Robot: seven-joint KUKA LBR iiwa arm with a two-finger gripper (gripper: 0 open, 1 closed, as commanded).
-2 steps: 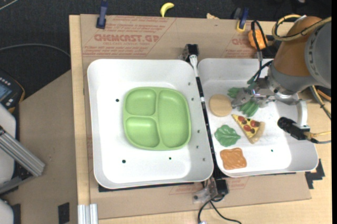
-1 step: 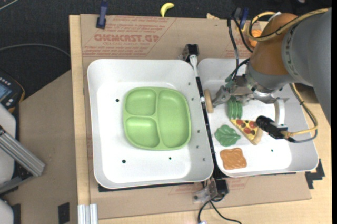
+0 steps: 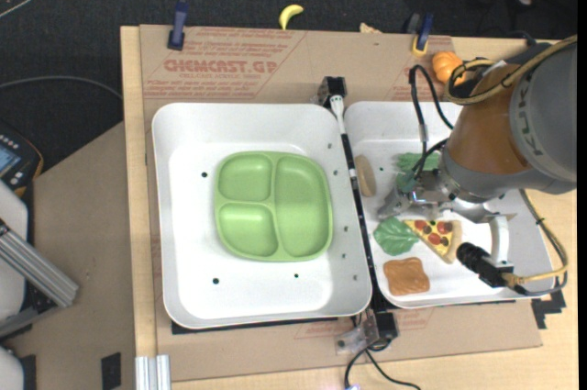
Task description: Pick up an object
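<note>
The right bin [image 3: 404, 297] holds several toy foods. A tan oval piece [image 3: 366, 176] lies near the bin's left wall. A green leafy piece [image 3: 396, 235] sits below it, and another green piece [image 3: 410, 163] peeks out beside the arm. A pizza slice [image 3: 437, 234] lies to the right of the lower leaf, and a brown toast [image 3: 406, 275] rests near the front wall. My gripper [image 3: 410, 195] is low in this bin, between the two green pieces and just above the pizza slice. The wrist hides its tips.
The left bin [image 3: 183, 269] holds a green divided plate [image 3: 273, 205]. A black divider [image 3: 347, 159] runs between the bins. Blue clamps [image 3: 178, 27] and a yellow banana toy [image 3: 290, 14] sit at the board's far edge. An orange ball [image 3: 445, 63] lies behind the arm.
</note>
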